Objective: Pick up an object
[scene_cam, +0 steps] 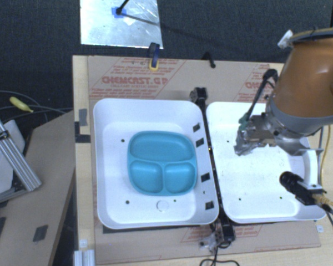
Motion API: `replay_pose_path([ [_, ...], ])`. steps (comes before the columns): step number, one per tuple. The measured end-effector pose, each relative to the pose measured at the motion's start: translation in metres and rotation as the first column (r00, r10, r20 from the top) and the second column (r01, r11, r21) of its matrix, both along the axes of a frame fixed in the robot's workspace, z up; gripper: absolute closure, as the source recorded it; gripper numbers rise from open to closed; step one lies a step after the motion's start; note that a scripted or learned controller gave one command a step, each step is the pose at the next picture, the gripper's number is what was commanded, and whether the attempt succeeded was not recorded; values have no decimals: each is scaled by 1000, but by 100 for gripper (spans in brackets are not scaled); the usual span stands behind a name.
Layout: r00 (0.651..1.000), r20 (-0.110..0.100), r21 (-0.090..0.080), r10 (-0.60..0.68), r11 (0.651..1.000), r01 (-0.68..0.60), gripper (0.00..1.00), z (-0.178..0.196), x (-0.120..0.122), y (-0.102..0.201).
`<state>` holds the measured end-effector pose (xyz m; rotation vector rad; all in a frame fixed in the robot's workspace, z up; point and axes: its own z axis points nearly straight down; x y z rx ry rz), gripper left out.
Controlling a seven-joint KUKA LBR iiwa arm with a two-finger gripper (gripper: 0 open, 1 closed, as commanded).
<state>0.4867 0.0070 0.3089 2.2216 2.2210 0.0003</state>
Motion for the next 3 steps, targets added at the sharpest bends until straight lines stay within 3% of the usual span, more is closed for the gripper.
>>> replay_pose_path([
  [1,1000,0,1,6,1000,-6,100,-21,0,34],
  [2,1000,7,0,3,1000,-3,100,33,1,20],
  [3,1000,6,4,12,1000,-12,100,72,0,97],
])
